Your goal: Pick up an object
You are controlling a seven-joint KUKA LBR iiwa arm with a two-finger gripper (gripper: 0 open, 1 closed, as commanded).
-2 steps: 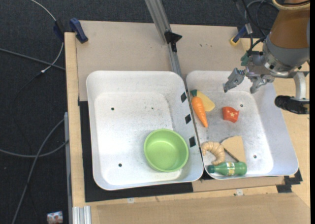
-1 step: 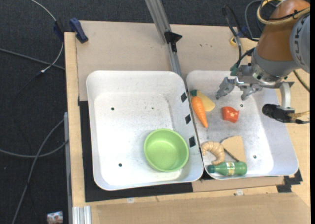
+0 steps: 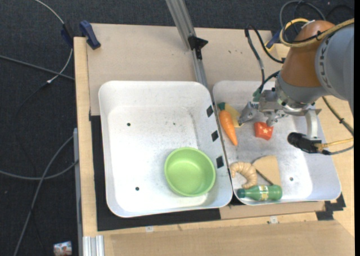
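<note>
In the right bin [image 3: 323,184], a small red object [image 3: 262,131] lies near the middle. My gripper [image 3: 261,117] hangs right over its far side, the two grey fingers [image 3: 246,116] spread apart, and nothing is clamped between them. To the left, an orange carrot [image 3: 228,127] rests along the bin's left wall. Toward the front lie a beige curled piece [image 3: 244,170], a tan wedge [image 3: 269,167] and a green bottle [image 3: 259,193] on its side.
The left bin [image 3: 140,108] holds a green bowl [image 3: 189,171] at its front right. A slanted metal pole [image 3: 179,10] runs down to the gap between the bins. The grey arm with its orange band [image 3: 304,61] and its cables [image 3: 308,143] cover the right bin's far right.
</note>
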